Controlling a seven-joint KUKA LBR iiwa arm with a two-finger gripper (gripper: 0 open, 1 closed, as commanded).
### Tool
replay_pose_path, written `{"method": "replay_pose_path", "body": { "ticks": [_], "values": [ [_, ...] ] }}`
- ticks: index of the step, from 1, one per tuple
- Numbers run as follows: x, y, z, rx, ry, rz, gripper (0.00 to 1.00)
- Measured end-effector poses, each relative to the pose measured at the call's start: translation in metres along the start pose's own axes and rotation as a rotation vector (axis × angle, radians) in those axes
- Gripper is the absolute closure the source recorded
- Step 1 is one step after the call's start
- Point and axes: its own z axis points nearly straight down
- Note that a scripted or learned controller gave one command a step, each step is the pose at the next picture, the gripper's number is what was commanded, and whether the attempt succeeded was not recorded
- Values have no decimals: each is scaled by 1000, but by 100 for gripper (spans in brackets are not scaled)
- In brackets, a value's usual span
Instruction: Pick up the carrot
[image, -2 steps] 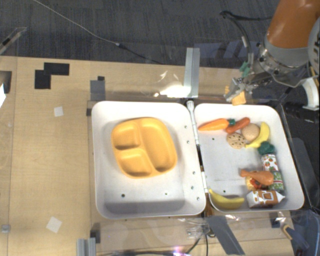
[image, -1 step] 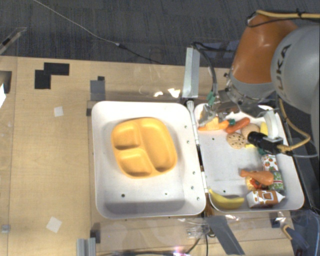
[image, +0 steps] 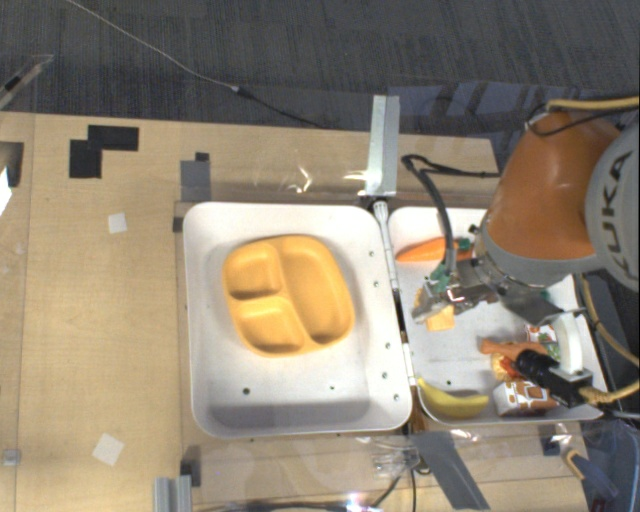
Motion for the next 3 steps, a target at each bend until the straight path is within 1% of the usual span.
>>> {"method": "replay_pose_path", "body": {
  "ticks": [1,2,3],
  "values": [
    [-64,-13,-141,-8,-3,183,100],
    [-36,-8,14,4,0,-136,100],
    [25,4,80,5,2,-55,100]
  ]
}}
